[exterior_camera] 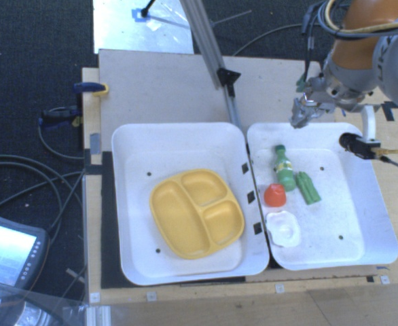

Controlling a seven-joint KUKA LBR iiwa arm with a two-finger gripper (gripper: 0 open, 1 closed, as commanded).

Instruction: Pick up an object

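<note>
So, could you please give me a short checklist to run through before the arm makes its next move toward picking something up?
1. Objects available in the right bin: green bottle, green block, orange cap, white cup. Ok.
2. Pincer positioned over a target: it sits at the bin's far rim, apart from every object. Not ok.
3. Pincer free of any object: nothing seen in it. Ok.
4. Finger opening ready for a grasp: cannot tell.
5. Targets well separated: bottle, cap and block crowd together. Not ok.
6. Yellow tray out of the way, in the left bin. Ok.
</note>
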